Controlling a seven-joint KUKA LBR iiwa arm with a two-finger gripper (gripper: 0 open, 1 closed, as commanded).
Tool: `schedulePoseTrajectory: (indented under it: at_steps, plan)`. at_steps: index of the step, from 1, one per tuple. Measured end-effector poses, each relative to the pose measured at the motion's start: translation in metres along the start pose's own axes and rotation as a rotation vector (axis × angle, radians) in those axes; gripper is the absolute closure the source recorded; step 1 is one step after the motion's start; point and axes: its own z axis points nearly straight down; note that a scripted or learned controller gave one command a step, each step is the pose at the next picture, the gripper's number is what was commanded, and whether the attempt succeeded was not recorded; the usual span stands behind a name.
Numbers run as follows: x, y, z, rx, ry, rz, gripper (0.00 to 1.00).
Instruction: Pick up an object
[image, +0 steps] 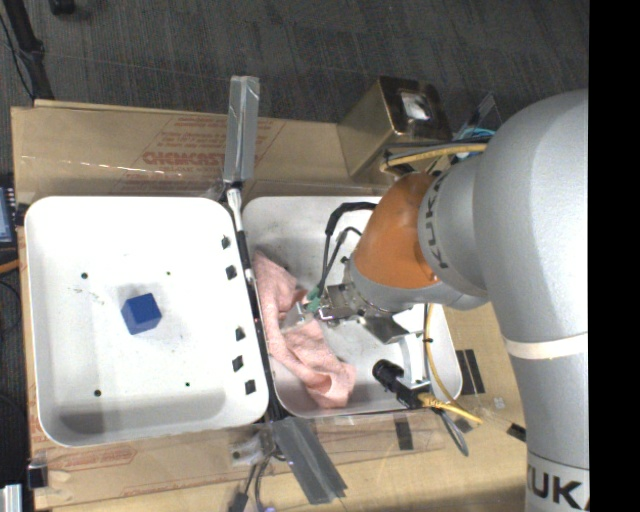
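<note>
Two white bins sit on a cardboard-covered bench. The pink cloth (300, 335) lies crumpled in the right bin (300, 215), against its left wall; soft, light, best pinched at a raised fold. Gripper (318, 312) at the cloth; opening cannot be determined.

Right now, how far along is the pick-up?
Done: the end effector has reached the pink cloth in the right bin. In hand: nothing visibly lifted; the cloth lies on the bin floor. Left: grasping and raising an object. The blue cube sits untouched in the left bin.

Robotics lab, KUKA arm (520, 260), white bins (60, 300), cardboard-lined bench (120, 150)
</note>
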Motion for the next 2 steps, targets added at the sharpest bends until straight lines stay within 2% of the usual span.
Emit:
schedulePoseTrajectory:
  at_steps: [1, 2]
  plan:
    - [-0.0010, 0.0493, -0.0013, -0.003, -0.002, -0.131, 0.00]
    - [-0.0001, 0.0491, -0.0107, -0.001, -0.001, -0.134, 1.00]
